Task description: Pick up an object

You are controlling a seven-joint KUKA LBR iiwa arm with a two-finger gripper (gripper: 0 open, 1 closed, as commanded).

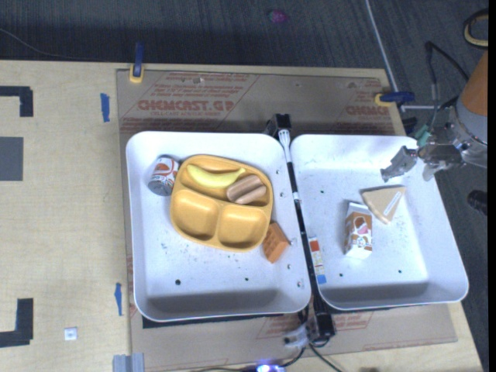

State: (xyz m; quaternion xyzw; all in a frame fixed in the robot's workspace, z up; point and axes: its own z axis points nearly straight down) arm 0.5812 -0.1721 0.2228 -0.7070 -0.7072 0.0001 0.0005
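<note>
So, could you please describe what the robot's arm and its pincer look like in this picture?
The arm enters at the right edge, showing an orange band with grey below it. The pincer is a small assembly of grey metal parts with a teal-green detail near the wrist. A thin dark cable loops beside it.

2 bins [155, 285], 1 tray [221, 215], 1 can [162, 176], 1 carton [359, 233]

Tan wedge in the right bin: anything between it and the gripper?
Nothing visible. The gripper sits over the right bin near its upper right corner, and the tan wedge lies just below and left of it on bare bin floor. The small carton lies beyond the wedge, off that path.
</note>
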